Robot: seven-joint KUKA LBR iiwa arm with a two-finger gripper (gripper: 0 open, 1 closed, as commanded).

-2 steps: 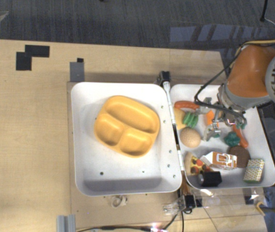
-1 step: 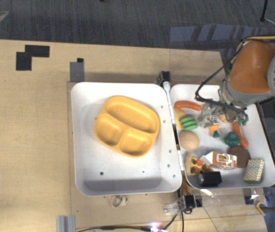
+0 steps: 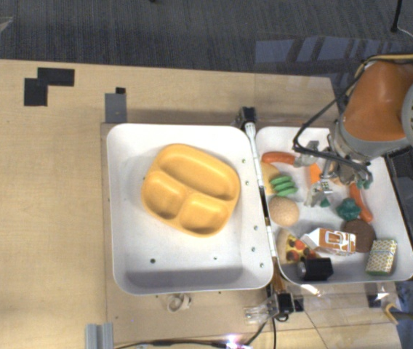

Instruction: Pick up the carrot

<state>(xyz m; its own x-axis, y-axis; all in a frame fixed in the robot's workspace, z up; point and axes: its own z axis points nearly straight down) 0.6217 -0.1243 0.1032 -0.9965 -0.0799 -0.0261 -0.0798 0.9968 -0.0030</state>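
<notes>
- At the bottom right of the frame, the right bin (image 3: 404, 264) holds a black block (image 3: 315, 269) against its lower wall, a small cluster of coloured pieces (image 3: 294, 249) beside it, a white-and-orange carton (image 3: 330, 241), a dark brown lump (image 3: 359, 234) and a patterned yellow-green box (image 3: 382, 256).
- Just above these, a tan, egg-shaped item (image 3: 283, 212) lies near the bin's left wall, with a green ridged item (image 3: 283, 186) above it and a teal piece (image 3: 348, 209) over to the right.
- The carrot (image 3: 359, 201) lies slanted at the right of this bin, touching the teal piece, partly under the arm.
- The gripper (image 3: 321, 193) hangs over the middle of the right bin, left of the carrot; its fingers stand slightly parted with nothing seen between them.
- A red-orange sausage-like piece (image 3: 278, 158) rests near the bin's upper left corner.
- In the centre-left of the frame, the left bin (image 3: 130, 267) carries a yellow three-compartment dish (image 3: 190, 187).
- The arm's orange band (image 3: 375, 102) fills the upper right.
</notes>
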